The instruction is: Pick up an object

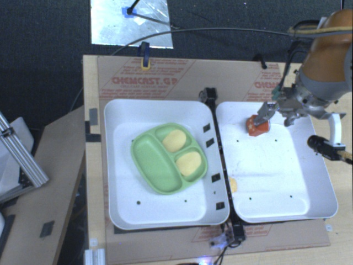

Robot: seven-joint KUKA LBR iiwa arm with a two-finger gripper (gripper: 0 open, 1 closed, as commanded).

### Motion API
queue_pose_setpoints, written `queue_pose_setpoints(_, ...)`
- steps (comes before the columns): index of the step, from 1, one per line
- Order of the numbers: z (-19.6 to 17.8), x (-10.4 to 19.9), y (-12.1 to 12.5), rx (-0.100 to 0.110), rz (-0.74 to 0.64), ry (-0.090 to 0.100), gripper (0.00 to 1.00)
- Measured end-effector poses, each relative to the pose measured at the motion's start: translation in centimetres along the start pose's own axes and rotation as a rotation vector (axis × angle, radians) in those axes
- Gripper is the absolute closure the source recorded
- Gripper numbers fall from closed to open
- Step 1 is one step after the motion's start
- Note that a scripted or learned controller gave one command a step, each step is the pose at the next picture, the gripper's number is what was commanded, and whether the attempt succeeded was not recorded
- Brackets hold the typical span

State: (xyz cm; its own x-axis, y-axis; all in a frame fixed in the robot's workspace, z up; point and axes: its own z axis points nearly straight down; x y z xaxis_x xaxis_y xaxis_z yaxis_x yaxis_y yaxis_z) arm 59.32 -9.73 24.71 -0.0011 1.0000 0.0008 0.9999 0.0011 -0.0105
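Note:
A small red object lies in the right bin, near its far left corner. My gripper hangs just right of it, low over the bin's far end. Its two fingers stand spread, so it is open, and the left finger reaches down to the red object's top right edge. Nothing sits between the fingers. In the left bin a green divided plate carries two yellow pieces in its small compartments.
A small yellow scrap lies at the right bin's left wall. Black clips line the seam between the bins. A black part juts over the right bin's right rim. The grey and orange arm looms over the far right corner.

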Motion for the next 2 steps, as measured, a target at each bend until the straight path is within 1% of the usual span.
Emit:
queue_pose_setpoints(1,-0.6,0.0,0.2,-0.012,-0.002,-0.001,0.0)
queue_pose_setpoints(2,4.3,1.0,0.3,-0.009,-0.004,-0.001,0.0)
